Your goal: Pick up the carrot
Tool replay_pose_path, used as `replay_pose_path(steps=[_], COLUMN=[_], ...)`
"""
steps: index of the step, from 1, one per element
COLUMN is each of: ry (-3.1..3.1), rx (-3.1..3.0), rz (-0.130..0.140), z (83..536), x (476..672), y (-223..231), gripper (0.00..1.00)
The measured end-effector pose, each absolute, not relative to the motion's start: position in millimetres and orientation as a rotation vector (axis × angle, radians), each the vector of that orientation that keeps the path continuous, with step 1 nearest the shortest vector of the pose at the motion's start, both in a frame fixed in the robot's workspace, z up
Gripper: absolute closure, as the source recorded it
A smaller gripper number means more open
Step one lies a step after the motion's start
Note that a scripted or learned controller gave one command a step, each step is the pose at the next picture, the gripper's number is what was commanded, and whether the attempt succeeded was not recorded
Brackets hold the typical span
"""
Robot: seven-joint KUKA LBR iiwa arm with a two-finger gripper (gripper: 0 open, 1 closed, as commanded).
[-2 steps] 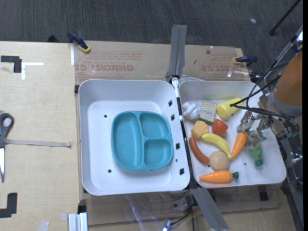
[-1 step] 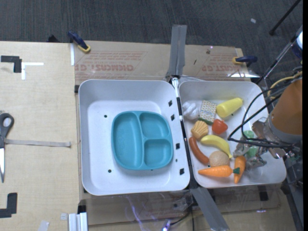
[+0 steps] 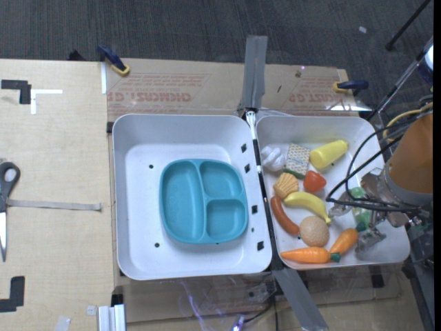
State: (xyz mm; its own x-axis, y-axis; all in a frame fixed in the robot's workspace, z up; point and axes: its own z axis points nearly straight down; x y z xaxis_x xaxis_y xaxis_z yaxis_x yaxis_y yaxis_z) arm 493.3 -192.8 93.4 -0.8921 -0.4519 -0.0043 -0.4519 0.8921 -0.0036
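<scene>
Two orange carrots lie near the front of the right bin [image 3: 393, 254]. One carrot [image 3: 306, 255] lies flat along the front wall, green end to the right. The second carrot [image 3: 343, 241] is tilted, just right of a tan egg-shaped piece. My gripper [image 3: 371, 237] is low in the bin's front right corner, close to the right of the tilted carrot. Cables and the wrist cover much of it. I see nothing between its tips.
The right bin also holds a banana [image 3: 307, 203], red sausage [image 3: 283, 216], tan egg [image 3: 313, 231], tomato [image 3: 315, 181], yellow piece [image 3: 328, 153], checkered cracker [image 3: 298, 158] and a green piece [image 3: 360, 207]. A teal divided plate [image 3: 204, 200] sits in the left bin [image 3: 131, 205].
</scene>
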Motion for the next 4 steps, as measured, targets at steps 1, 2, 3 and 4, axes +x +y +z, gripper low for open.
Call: replay_pose_path(steps=[1, 2, 3, 4], ry=[2.966, 2.823, 2.924, 2.804], rx=[-1.019, -1.368, -1.137, -1.406], rz=[-0.005, -0.003, -0.001, -0.004], z=[95.5, 92.9, 92.5, 92.9], x=[488.3, 491.7, 487.1, 485.9], y=[-186.8, -198.7, -192.2, -196.9], gripper=[0.00, 0.00, 0.00, 0.00])
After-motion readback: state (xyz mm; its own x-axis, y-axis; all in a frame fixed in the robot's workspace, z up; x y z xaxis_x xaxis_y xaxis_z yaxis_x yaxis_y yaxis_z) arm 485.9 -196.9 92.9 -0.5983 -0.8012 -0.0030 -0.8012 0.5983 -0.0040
